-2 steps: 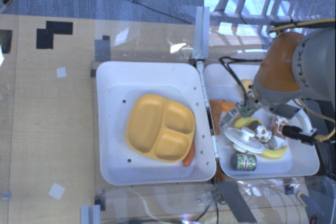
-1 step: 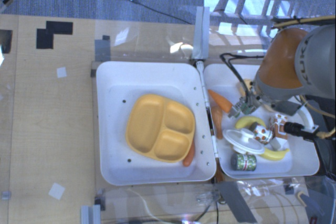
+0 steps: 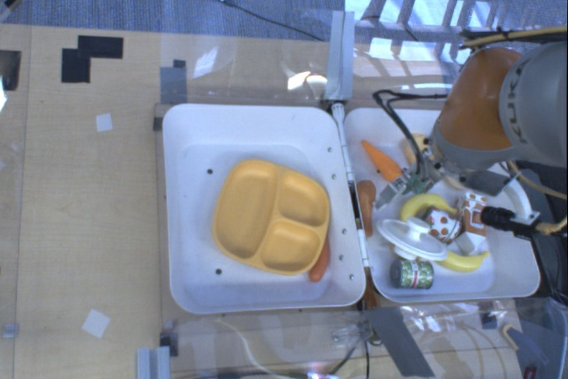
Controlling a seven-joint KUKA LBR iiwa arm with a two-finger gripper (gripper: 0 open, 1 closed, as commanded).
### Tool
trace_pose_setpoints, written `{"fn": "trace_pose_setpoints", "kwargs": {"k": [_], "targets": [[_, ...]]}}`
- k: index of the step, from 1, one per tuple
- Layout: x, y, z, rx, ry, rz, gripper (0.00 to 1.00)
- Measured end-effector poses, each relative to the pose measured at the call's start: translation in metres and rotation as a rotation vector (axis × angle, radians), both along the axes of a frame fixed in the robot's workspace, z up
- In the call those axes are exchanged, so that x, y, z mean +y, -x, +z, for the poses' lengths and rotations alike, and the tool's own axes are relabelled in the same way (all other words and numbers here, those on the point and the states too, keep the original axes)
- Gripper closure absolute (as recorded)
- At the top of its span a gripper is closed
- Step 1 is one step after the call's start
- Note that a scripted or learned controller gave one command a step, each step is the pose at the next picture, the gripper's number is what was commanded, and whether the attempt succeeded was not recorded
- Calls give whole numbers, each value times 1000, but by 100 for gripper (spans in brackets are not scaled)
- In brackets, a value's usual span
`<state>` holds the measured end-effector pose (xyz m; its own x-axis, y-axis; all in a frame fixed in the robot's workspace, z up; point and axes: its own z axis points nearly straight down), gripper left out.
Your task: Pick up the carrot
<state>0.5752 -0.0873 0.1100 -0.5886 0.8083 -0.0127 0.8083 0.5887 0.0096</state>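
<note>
Gripper [image 3: 404, 185] was seen low in the right bin [image 3: 519, 284]; nothing was seen between its fingers, and their spread could not be told. Carrot [image 3: 383, 160] was noted just beside it, at 10 o'clock, lying on the bin floor. Grasp and lift were judged not yet done.

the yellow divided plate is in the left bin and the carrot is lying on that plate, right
Not quite. The camera view shows the yellow divided plate in the left bin, but the carrot is not on it: it lies in the right bin, near its upper left corner, close to the gripper.
</note>
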Motion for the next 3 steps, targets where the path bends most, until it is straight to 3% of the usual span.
{"fn": "trace_pose_setpoints", "kwargs": {"k": [1, 2, 3], "targets": [[-9, -37, -21, 4, 1, -116, 0], [-4, -39, -8, -3, -3, -106, 100], [34, -25, 81, 0, -6, -54, 100]]}}
